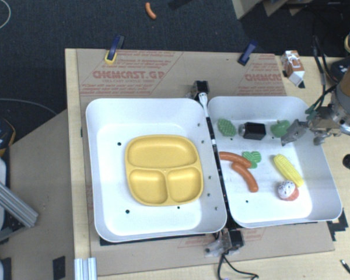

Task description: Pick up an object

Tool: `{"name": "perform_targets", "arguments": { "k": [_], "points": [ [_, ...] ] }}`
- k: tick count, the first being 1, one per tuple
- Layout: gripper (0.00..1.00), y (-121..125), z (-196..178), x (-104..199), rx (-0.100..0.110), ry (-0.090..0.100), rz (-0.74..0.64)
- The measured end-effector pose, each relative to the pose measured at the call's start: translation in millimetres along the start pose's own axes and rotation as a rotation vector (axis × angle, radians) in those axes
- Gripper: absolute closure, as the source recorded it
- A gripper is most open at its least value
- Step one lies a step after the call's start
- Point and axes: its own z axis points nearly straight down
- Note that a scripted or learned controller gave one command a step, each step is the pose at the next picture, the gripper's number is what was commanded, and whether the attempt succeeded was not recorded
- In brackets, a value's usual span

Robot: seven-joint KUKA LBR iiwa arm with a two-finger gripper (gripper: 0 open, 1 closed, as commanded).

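Evidently poised over the far right corner of the right bin (332,182): gripper (296,132), low above the white floor, with the arm reaching in across the right rim. Parted or closed — cannot tell from this slant. Nothing visibly held.

Nearest candidate: green toy (280,127), just beside the gripper's tip on the side toward the bin's left edge, close under the far wall. Touching or merely near — too close to call. No clear long axis, more a lump than a bar. Probably calls for only a short shift toward the left edge and then a drop.

Next nearest: corn cob (288,169), toward the near edge from the gripper and well clear of it. Long axis on a diagonal, from far-left to near-right, with bare floor along both long sides. Looks like the easier grasp, taken across the narrow width.

Further along the far wall: black block (254,130), apart from the green toy, then a second green piece (226,126) by the far left corner. Toward the left edge: two orange sausages (240,168), both slanted, with a small green bit (252,157) against them. Near the cob's lower end: red-and-white ball (287,190), likely to roll.

Tight at the far wall and right rim; open room mid-bin. Across the divide: left bin (105,127), carrying a yellow divided plate (163,169).
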Motion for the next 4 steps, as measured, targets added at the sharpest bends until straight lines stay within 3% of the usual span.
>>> {"name": "perform_targets", "arguments": {
  "k": [1,3,4],
  "points": [
    [0.00,3.3,-8.0,0.4,-0.014,-0.003,-0.003],
    [0.00,1.5,109.4,0.4,-0.007,-0.001,-0.004],
    [1.00,3.2,95.0,-0.8,-0.015,-0.004,-0.003]
  ]
}}
